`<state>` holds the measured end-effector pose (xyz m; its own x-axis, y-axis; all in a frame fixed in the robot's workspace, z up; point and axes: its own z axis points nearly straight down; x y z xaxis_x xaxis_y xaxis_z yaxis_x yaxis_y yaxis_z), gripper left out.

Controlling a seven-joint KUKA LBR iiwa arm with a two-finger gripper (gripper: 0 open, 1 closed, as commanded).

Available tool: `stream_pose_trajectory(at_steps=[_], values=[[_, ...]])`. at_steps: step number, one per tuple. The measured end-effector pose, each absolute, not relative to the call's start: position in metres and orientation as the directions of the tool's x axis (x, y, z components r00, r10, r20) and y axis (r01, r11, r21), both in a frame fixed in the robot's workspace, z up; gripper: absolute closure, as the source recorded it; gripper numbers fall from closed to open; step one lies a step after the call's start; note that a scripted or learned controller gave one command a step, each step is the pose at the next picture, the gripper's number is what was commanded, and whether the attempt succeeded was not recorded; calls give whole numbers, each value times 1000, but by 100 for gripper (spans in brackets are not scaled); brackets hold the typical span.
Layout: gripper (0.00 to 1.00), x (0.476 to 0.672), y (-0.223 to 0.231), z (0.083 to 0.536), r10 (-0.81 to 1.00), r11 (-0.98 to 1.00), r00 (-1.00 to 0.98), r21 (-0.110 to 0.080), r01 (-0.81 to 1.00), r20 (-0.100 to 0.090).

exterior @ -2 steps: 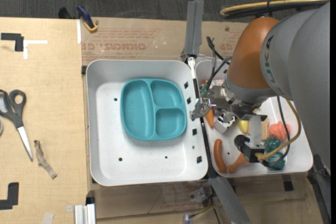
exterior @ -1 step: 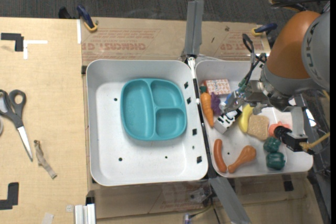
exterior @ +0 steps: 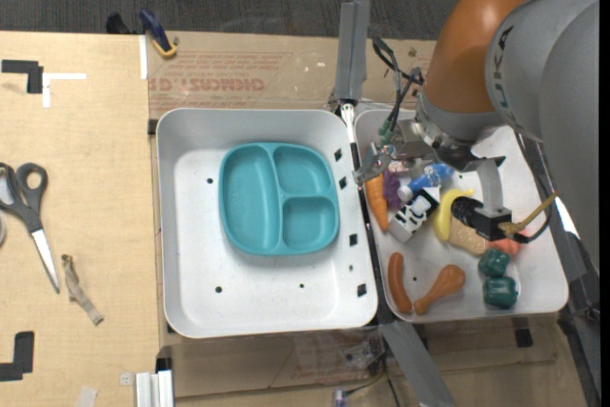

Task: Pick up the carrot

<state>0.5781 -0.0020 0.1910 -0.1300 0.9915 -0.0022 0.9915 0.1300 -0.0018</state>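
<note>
The claw [exterior: 386, 157], whose state I cannot tell, hovers just above the carrot [exterior: 378, 201] by the right bin's [exterior: 543, 295] left wall, and should descend straddling it lengthwise.

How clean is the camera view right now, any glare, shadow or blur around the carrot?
Camera view: lighting is even and focus sharp; the carrot by the right bin's left wall reads clearly, though the arm darkens the bin's upper part, and the teal plate shows soft sheen, no harsh glare.
</note>
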Motion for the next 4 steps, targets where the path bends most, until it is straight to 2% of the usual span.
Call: stream_pose_trajectory(at_steps=[1,2,3,4], values=[[0,579,-35,191,1000,0,0,-2,1000,-2],[0,477,-19,190,999,-47,47,-5,999,-1],[0,545,-40,191,996,-91,91,-3,996,-2],[0,477,-12,191,990,-138,138,-5,990,-1]])
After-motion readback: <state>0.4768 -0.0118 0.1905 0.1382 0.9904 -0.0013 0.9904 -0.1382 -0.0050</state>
